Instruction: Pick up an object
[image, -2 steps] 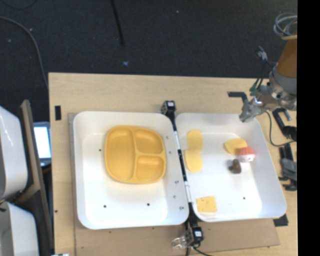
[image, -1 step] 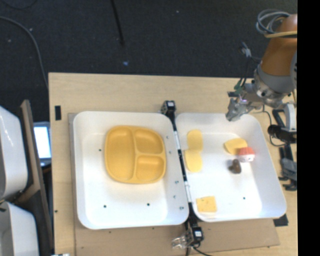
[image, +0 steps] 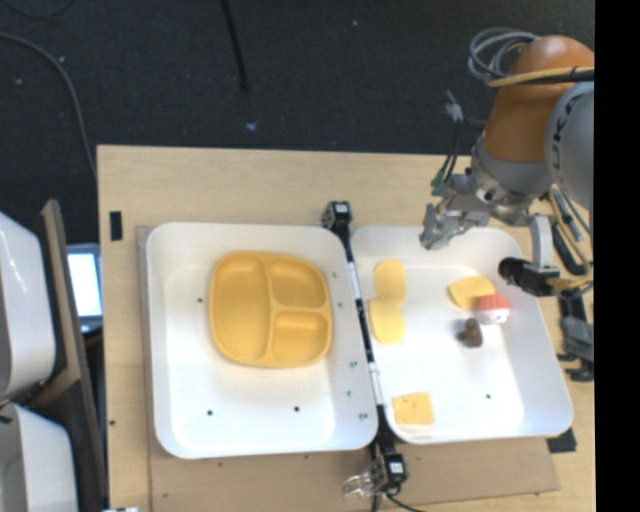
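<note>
Surface (image: 120, 180): pale wood, carrying two shallow white bins side by side, their inner walls touching along a joint with a black clip at each end.

Left bin (image: 180, 400): held one yellow divided plate (image: 270, 308) with three compartments, lying flat near the bin's middle.

Right bin (image: 520, 400): held six items. Two pale yellow rounded pieces (image: 388, 300) lay close to the inner wall, one just behind the other, nearly touching. A yellow square block (image: 413, 409) with a small hole sat near the front wall. A yellow wedge (image: 470, 291) lay toward the right side, with a small red-and-white piece (image: 491, 308) touching its front edge. A small dark brown lump (image: 470, 333) sat just in front of those two.

Arm (image: 525, 110): grey with an orange band, reaching in from the right, above the right bin's back edge.

Gripper (image: 436, 237): pointed down over the bin's back left corner, apart from every item. Nothing was seen between the fingers; how far open they stood could not be told.
</note>
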